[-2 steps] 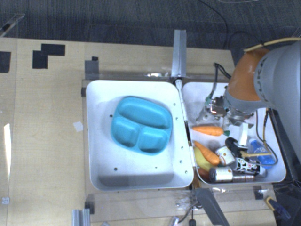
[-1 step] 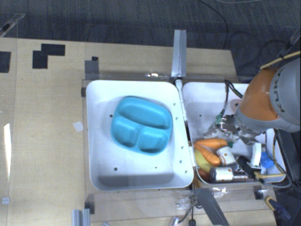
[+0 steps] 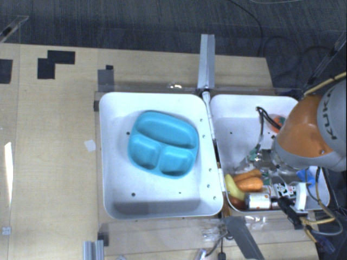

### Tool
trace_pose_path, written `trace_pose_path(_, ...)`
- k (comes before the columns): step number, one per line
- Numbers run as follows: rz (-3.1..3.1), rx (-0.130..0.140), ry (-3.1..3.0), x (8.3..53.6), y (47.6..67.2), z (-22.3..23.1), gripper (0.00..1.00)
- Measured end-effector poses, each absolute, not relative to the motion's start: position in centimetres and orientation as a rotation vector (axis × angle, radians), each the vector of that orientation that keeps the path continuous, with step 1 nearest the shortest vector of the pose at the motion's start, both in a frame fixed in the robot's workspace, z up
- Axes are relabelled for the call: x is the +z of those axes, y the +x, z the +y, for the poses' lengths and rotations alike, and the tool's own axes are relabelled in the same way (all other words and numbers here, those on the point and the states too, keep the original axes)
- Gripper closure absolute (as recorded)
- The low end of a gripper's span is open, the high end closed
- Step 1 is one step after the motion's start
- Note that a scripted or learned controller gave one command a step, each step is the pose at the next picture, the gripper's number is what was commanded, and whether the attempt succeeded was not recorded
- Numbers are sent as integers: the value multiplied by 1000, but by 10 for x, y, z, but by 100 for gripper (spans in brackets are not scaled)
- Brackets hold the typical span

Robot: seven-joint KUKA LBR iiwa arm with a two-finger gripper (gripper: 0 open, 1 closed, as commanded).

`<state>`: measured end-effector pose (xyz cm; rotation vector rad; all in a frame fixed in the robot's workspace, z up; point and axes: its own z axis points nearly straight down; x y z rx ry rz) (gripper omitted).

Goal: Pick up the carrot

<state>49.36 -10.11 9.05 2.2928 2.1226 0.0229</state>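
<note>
While the grey, orange-banded arm's gripper (image 3: 264,169) (finger state impossible to tell) is hovering lower right, the tapered orange carrot (image 3: 250,184) is lying just below it.

Even bright overhead light; soft shadows; slight blur w/ bin (image 3: 162,213) glare

The bench (image 3: 54,161) is presenting a light wood-grain surface, and two shallow white bins are sitting on it side by side, their inner walls meeting at the centre. The left bin (image 3: 114,161) is lying toward the middle of the bench; the right bin (image 3: 233,115) is lying just beside it, partly covered by the arm. A grey metal post (image 3: 206,61) is standing at the far junction of the bins. Black marker shapes (image 3: 54,63) are lying flat near the far left edge.
</note>
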Motion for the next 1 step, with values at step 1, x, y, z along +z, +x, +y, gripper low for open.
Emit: trace_pose_path(1,2121,30,2288,102,496,-100,100)
